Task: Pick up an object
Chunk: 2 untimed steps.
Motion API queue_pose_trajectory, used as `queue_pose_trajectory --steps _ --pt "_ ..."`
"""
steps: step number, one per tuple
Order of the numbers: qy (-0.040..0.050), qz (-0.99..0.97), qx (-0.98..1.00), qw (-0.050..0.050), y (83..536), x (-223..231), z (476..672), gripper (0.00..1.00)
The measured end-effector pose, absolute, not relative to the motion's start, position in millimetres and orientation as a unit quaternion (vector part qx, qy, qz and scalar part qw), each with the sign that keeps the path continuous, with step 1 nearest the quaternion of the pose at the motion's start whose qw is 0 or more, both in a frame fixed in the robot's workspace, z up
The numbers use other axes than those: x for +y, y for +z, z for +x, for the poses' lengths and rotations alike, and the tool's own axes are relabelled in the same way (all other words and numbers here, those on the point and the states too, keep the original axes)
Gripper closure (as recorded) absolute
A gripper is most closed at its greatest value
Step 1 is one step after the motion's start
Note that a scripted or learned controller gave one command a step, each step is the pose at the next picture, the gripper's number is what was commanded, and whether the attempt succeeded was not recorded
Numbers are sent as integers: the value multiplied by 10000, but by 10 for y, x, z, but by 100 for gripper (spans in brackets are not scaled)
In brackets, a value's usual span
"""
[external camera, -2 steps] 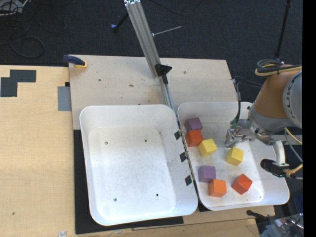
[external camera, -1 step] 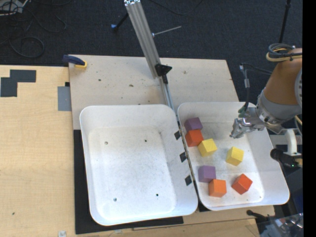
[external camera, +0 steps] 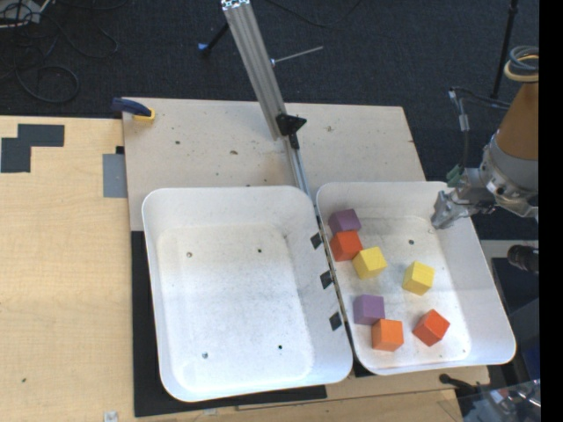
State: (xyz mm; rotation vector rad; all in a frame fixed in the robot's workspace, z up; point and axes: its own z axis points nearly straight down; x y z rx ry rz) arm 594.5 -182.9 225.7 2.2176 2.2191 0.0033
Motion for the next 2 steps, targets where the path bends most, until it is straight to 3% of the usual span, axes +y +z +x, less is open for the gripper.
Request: queue_pose_trajectory --steps 1,2 --pt "7 7064 7078 16 2775 -1841 5950 100" --pt "3 7054 7088 -12 2792 -1295 6037 100"
